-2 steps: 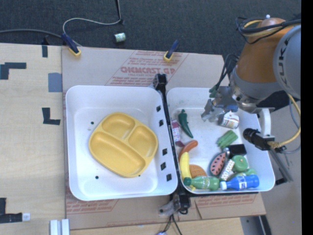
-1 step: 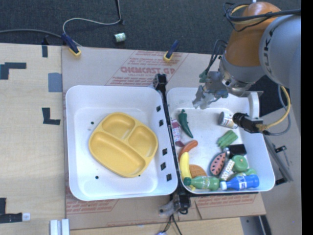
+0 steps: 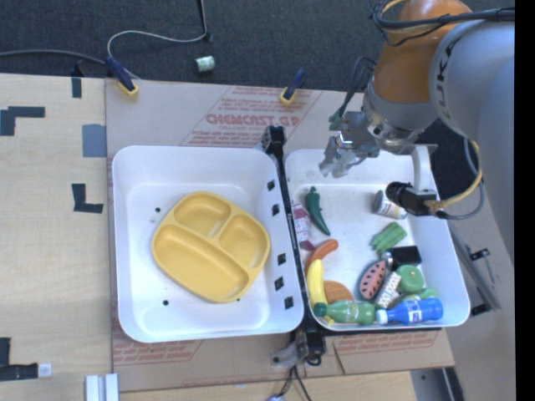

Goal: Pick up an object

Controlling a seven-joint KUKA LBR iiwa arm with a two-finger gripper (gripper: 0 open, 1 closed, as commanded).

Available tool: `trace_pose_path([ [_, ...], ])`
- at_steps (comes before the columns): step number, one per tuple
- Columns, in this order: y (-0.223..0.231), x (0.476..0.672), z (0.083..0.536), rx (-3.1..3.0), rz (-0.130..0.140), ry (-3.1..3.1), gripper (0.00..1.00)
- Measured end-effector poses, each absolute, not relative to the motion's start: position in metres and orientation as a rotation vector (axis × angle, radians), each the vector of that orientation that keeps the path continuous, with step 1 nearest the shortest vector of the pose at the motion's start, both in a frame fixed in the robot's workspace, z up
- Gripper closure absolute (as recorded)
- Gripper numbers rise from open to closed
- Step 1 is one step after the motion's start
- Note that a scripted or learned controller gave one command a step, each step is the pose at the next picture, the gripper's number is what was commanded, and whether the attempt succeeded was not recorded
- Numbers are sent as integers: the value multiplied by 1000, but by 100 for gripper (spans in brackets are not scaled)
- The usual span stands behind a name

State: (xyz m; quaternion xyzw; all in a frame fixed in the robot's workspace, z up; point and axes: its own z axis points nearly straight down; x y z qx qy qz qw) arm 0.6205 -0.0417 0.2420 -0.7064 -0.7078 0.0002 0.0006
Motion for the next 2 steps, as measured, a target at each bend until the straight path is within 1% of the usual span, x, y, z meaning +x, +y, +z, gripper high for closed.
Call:
trace_pose_path([
  [1,-20,668,183,-2219,4,-2222,100],
  [2,24,589,242,-2218,-1,-2224,100],
])
